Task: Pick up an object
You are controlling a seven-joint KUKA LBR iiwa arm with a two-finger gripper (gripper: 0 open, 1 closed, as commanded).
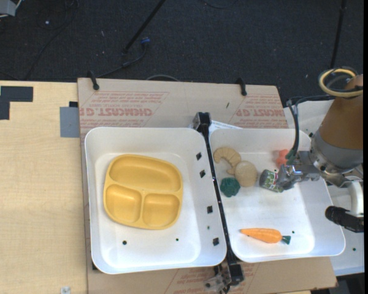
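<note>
The arm's metal two-finger hand (282, 177) sits low in the right-hand white plastic bin (319, 241), near that bin's upper right part, reaching in from the right under the grey wrist and the orange band of the arm (343, 127). Can't tell whether it's released or clenched; the tips are too small and cluttered to read. Just left of the hand, touching or nearly touching it, lies a small green-and-white cylinder-like object (268, 180), tilted; can't tell if it's betw. the tips or merely beside them. A bit of red-orange shows just above the hand (283, 156), partly hidden by it.

Further left of the hand, in the same bin: two tan round flat discs, cookie-like, one upper (226, 157) and one lower (245, 174), overlapping at their edges. Below the upper disc, close to the bin's left wall, a dark green knobbly lump (229, 187). Well below the hand, near the bin's front edge, an orange toy carrot with a small green tip (264, 235) lies roughly horizontal, tip end to the right.

Left of the hand, beyond the black divider strip (211, 188) betw. the bins, the left-hand white bin (98, 225) holds a yellow plastic plate w/ three compartments (143, 190), lying flat. Both bins rest on a brown cardboard sheet w/ red print (172, 106) on the pale wood worktop (30, 195)
</note>
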